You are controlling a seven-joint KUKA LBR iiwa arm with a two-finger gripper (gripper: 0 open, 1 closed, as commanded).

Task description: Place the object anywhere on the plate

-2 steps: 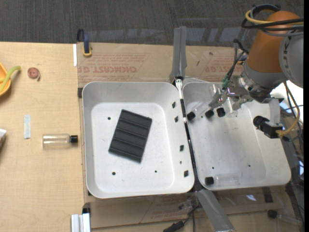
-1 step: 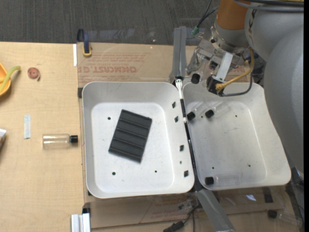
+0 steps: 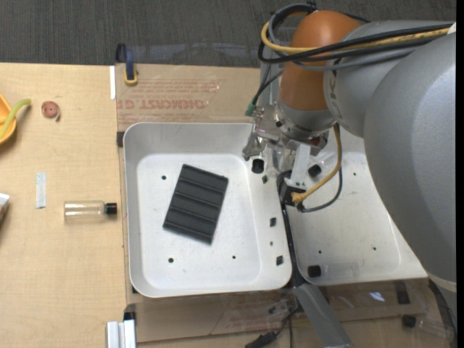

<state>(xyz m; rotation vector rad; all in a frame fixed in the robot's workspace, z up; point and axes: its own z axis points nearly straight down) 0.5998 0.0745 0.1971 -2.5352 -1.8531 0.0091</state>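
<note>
A black, ridged rectangular plate (image 3: 196,203) lies tilted on the floor of the left white bin (image 3: 145,267). My gripper (image 3: 284,167) hangs below the orange wrist band, over the wall where the left bin meets the right bin (image 3: 362,252). It is to the right of the plate and apart from it. I make out no object held at the gripper, and the wrist and yellow cables hide what lies beneath it.
Left of the bins, the wooden bench holds a clear vial with a black cap (image 3: 88,209), a small white strip (image 3: 40,191), a pink disc (image 3: 49,109) and an orange-yellow item (image 3: 7,118) at the edge. Cardboard (image 3: 181,96) lies under the bins. The grey arm covers the right side.
</note>
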